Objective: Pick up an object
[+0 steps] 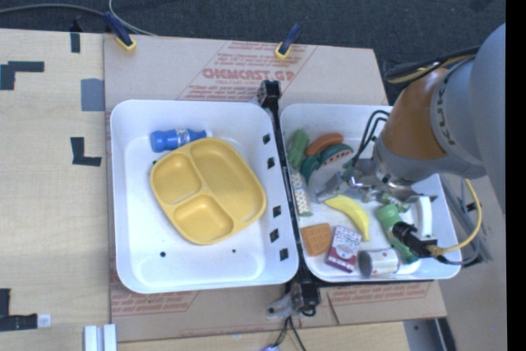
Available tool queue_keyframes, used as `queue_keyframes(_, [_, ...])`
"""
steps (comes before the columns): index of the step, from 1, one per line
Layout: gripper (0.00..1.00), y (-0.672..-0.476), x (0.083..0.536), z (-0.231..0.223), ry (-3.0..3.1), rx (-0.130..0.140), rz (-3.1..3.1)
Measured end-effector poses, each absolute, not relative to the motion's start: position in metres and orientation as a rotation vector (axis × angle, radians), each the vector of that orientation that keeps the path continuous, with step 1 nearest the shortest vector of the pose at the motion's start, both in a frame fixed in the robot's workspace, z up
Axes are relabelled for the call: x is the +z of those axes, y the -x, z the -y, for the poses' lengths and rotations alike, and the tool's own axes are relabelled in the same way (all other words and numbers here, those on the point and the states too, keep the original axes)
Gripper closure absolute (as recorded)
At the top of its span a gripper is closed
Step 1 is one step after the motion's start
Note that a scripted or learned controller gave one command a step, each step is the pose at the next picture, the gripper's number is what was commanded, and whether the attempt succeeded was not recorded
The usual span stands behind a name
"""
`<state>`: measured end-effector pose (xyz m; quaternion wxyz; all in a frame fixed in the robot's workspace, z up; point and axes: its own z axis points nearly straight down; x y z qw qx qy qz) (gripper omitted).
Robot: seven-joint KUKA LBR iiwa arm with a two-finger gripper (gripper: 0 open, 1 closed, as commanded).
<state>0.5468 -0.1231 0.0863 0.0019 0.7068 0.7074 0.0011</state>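
Right now my gripper (355, 177) hangs just above the banana (349, 212), which runs far-left to near-right; jaw state unclear.

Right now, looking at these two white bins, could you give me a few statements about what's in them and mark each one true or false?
1. The yellow divided plate lies in the left bin. True.
2. The blue bottle lies in the right bin. False: it lies in the left bin, beside the plate's upper edge.
3. The banana lies in the right bin. True.
4. The arm's gripper is over the left bin. False: it is over the right bin, just above the banana.
5. The plate has three compartments. True.
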Motion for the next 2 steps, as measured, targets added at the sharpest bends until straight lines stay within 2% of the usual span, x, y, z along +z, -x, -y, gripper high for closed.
queue_keyframes(1, [1.00, -0.5469, 0.0958, 0.1234, -2.217, 0.003, -2.218])
queue_keyframes(2, [0.00, -0.5469, 0.0957, 0.1233, -2.217, 0.003, -2.219])
